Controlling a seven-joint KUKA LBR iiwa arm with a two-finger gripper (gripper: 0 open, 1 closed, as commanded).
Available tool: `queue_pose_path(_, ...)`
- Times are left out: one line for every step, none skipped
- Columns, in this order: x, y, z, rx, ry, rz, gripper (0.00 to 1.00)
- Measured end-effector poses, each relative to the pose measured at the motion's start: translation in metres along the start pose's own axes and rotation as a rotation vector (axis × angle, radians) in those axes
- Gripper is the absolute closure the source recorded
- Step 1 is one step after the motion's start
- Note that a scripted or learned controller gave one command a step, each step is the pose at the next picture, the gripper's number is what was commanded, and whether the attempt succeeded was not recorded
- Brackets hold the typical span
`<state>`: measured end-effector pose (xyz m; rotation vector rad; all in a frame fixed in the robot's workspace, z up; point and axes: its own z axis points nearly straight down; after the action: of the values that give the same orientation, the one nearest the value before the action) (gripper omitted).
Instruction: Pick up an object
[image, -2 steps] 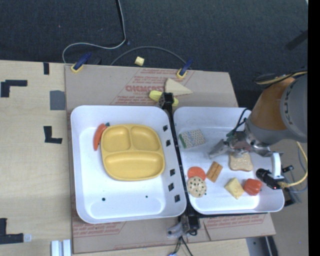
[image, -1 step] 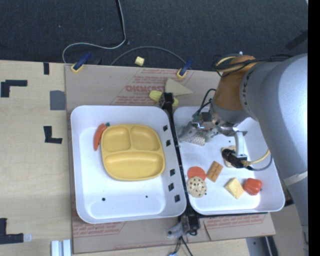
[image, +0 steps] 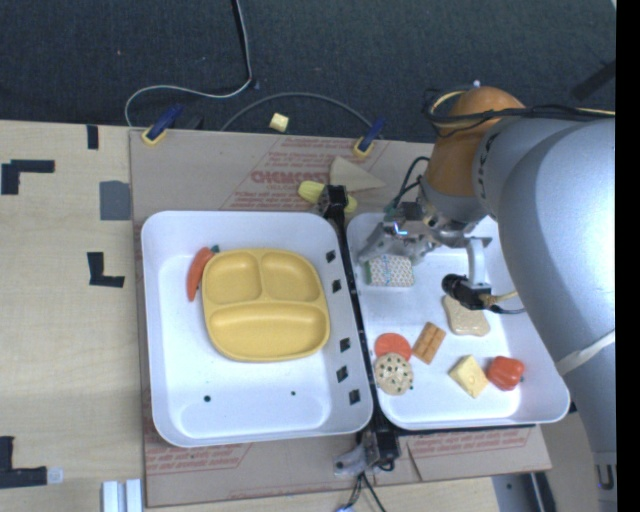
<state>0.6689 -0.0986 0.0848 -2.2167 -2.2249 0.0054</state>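
Food pieces lie in the right bin (image: 540, 405), toward its front edge: a red slice (image: 392, 345) just above a speckled cookie (image: 394, 375), an orange cracker (image: 429, 342) beside them, a pale bread-like piece (image: 466, 320) farther right, then a yellow cheese wedge (image: 467, 376) touching a red piece (image: 505, 372) near the front right corner. A white mesh-patterned block (image: 389, 271) sits near the bin's back left corner, just under the gripper (image: 400, 240), which hangs low over it; whether its jaws are open or closed on anything cannot be told. The left bin (image: 170, 400) holds a yellow divided plate (image: 266, 303) at its middle, with an orange carrot (image: 197, 272) along the plate's left rim.
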Motion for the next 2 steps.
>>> queue_pose_path(0.0022, -0.0011, -0.0002, -0.002, -0.003, 0.004, 0.00)
queue_pose_path(0.0035, -0.0010, -0.0099, -0.001, -0.001, 0.003, 1.00)
